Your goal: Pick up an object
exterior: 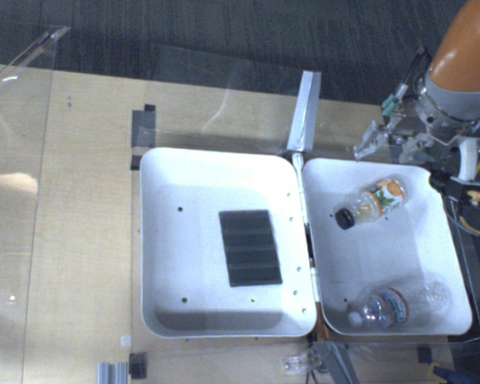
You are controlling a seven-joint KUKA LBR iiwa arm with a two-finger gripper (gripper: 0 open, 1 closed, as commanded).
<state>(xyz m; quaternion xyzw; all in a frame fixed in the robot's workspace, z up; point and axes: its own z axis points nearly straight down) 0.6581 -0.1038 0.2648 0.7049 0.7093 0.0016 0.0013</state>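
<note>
The gripper is hovering beyond the right bin's far rim, fingers spread and holding nothing. The approach is just beginning; next it likely needs lowering onto the orange-labelled bottle inside that bin.

Small bottle with a black cap and an orange and yellow label, lying on its side in the far part of the right bin, cap pointing left and a bit toward the near side. Clear plastic bottle with a blue label, also on its side, down by the near wall of the same bin, white cap pointing left. Well apart from each other. Flat dark block with ridges across it, lying flat in the middle of the left bin, turned a little, touching no wall.
</note>
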